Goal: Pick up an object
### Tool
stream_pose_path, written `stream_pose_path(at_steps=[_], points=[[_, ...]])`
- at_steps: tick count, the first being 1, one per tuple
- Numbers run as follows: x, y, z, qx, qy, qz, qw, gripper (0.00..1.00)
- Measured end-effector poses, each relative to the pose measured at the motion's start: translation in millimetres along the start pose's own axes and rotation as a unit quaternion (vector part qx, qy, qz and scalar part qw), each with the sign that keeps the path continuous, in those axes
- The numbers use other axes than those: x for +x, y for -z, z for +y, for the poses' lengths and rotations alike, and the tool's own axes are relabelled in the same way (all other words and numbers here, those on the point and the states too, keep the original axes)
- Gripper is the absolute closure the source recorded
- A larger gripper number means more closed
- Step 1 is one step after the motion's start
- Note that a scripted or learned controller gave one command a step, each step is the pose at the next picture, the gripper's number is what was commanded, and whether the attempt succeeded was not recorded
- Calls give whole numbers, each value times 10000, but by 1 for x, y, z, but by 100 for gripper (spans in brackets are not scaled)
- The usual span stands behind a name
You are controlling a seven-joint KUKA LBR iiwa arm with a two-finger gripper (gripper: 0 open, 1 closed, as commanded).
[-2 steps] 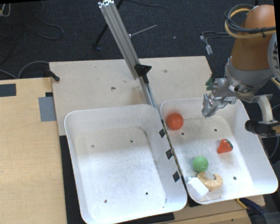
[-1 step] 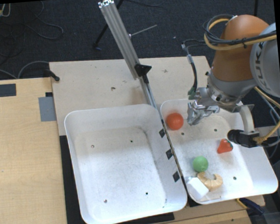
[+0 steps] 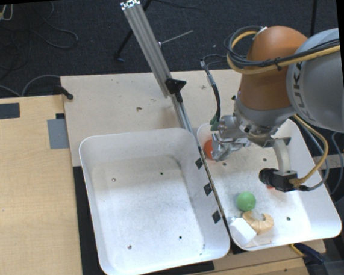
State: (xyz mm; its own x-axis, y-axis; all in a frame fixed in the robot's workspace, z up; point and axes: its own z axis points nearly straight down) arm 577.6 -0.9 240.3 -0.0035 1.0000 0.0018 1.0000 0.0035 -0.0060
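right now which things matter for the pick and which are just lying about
For the pick: gripper, orange object beside it, green ball, tan object, white block, right bin.
Lying about: left bin, metal rail, floor cables.

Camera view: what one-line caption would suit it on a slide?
Arm's gripper low in the right bin by an orange object; green ball sits nearer the camera.

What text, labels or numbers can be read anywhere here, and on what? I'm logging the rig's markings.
"KU": dark letters on the grey arm link at the right edge, running vertically and cut off by the frame.
Checkered marker on top of the aluminium rail: a pattern, no readable text.
No readable text on the two white bins.
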Motion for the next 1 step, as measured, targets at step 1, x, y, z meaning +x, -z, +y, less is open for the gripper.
stream_pose_path(at_steps=[1], points=[[46, -6, -6, -2, -2, -1, 10000, 100]])
